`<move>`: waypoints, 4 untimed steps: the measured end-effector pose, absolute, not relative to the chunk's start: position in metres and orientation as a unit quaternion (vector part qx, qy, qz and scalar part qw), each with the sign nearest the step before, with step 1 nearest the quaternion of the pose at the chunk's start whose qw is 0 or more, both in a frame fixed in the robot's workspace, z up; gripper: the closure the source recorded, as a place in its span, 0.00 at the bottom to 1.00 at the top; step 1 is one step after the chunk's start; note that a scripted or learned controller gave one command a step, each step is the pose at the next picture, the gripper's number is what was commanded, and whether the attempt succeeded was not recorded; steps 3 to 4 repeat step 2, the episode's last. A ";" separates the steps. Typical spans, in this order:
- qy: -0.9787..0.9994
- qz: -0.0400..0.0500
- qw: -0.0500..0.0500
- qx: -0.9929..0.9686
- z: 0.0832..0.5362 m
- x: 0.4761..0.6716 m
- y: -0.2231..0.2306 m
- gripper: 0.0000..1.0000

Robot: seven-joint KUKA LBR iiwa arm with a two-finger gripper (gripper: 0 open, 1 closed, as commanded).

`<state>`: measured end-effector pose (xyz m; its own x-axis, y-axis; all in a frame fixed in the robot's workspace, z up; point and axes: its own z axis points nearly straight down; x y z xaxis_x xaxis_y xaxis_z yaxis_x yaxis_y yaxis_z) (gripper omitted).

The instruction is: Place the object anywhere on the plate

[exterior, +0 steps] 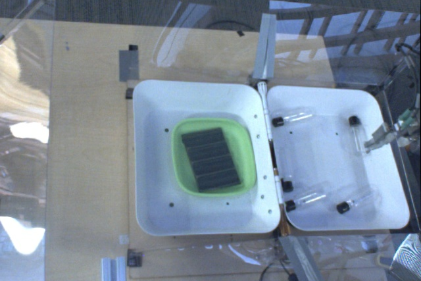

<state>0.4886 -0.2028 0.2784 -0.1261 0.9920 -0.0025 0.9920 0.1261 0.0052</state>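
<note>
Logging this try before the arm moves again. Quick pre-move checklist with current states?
1. Dark ridged object on green plate: ok, already lying in it.
2. Plate inside left bin: ok, roughly centred.
3. Gripper position: ok, at the right bin's right rim, away from the plate.
4. Gripper fingers open or shut: cannot tell, too small.
5. Clear tubes with black caps in right bin: ok, apart from the gripper.

lab | clear guard panels [26, 108] | wooden bench [85, 161] | white bins [151, 220]
</note>
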 end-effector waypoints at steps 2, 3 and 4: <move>0.712 0.001 0.003 0.702 0.298 0.488 -0.206 0.00; 0.712 0.001 0.003 0.702 0.298 0.488 -0.206 0.00; 0.712 0.001 0.003 0.702 0.298 0.488 -0.206 0.00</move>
